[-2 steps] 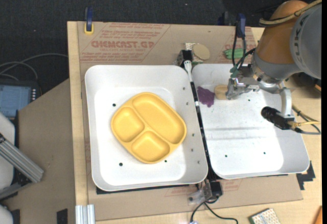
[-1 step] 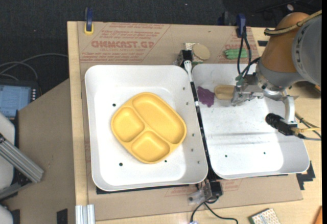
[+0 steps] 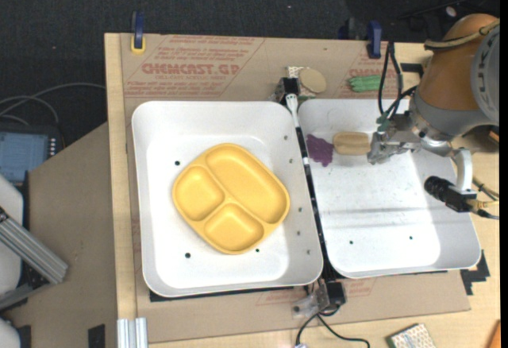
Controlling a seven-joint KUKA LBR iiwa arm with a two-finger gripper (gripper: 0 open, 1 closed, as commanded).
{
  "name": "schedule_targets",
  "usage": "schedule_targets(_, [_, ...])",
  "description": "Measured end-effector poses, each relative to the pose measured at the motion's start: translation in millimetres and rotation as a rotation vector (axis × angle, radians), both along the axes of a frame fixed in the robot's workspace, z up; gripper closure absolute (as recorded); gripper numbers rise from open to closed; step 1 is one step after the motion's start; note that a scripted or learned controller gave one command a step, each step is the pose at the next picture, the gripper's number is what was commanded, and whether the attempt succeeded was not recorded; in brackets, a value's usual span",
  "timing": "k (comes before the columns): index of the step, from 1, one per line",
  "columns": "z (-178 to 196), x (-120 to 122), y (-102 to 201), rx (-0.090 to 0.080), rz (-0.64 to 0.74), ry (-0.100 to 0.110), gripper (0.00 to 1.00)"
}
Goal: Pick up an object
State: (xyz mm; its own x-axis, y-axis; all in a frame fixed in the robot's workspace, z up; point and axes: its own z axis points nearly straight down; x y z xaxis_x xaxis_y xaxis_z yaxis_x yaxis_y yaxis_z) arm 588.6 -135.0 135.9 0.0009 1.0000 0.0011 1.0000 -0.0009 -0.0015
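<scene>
- The grey two-finger gripper (image 3: pixel 379 146) sits low in the right shallow white bin (image 3: pixel 413 247), just beside the tan rounded wooden-looking piece (image 3: pixel 350 143) — whether its jaws are spread or pressed together I cannot tell.
- If the jaws close off-centre, the smooth tan piece may roll or squirt toward the small purple crumpled object (image 3: pixel 319 149) next to it.
- A nudge could push both against the bin wall (hard to grasp there).
- The yellow three-compartment plastic tray (image 3: pixel 230 197) lies in the left white bin (image 3: pixel 155 179) — well apart, no hazard.

left bin (image 3: pixel 151 179): yellow divided plate (image 3: pixel 230 197) | bench board (image 3: pixel 214 64): green item (image 3: pixel 366 84), tan disc (image 3: pixel 313 82)
</scene>
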Motion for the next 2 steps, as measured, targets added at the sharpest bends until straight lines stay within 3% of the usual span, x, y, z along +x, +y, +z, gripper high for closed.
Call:
schedule_targets(1, [101,17,-20,-0.005,0.002,-0.011,1.00])
schedule_targets(2, [-22,66,-7,0.000,0.004,0.002,1.00])
